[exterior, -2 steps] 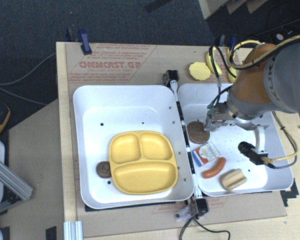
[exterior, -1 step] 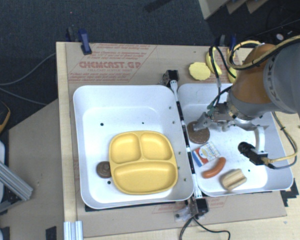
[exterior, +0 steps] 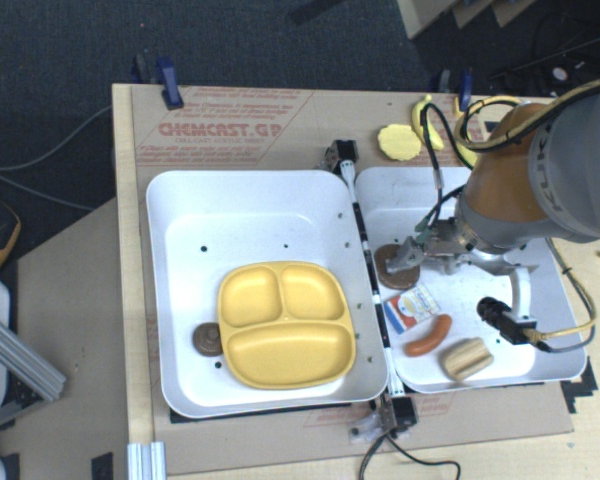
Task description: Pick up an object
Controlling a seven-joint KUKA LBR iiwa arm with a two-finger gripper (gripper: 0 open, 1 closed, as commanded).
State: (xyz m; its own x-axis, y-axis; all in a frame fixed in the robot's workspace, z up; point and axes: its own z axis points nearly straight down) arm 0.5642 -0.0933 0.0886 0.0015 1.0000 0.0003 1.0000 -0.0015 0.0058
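Gripper [exterior: 412, 256] above brown disc [exterior: 392, 265], right bin [exterior: 560, 368]; its opening cannot be told. Disc looks light, stiff; grasp across rim.

Brown round disc [exterior: 393, 265] lying flat at the right bin's left edge, beside the gripper [exterior: 412, 253].

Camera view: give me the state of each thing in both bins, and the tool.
Yellow divided plate: flat in the left bin, compartments up.
Brown disc: left bin, at the plate's left edge.
Brown round piece: right bin, under the tool.
Sausage: lying flat, right bin.
Bread piece: lying in the right bin's near corner.
White packet: flat, right bin.
Tool: low over the brown round piece.
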